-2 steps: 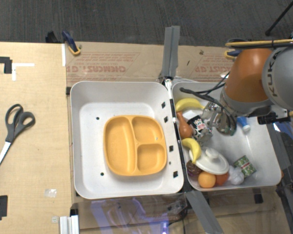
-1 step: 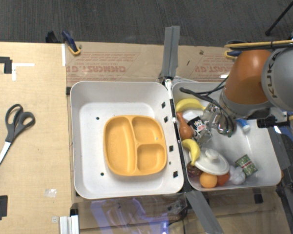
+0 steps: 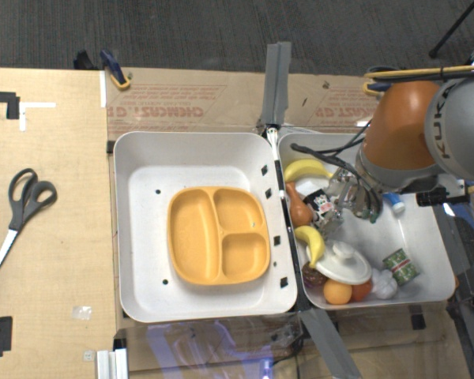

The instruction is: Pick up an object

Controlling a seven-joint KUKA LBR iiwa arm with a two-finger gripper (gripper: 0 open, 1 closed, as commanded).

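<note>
Right bin (image 3: 426, 290) is a jumble: two bananas (image 3: 310, 242), an orange (image 3: 337, 292), a white lid (image 3: 346, 263), a green can (image 3: 400, 265). The gripper (image 3: 340, 200) hangs low over the bananas, nothing visibly held. Left bin (image 3: 134, 212) has a yellow divided plate (image 3: 218, 234).

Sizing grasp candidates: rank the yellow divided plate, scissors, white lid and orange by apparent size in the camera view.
1. yellow divided plate
2. scissors
3. white lid
4. orange, partly hidden by the lid, so its rank is less sure.
</note>
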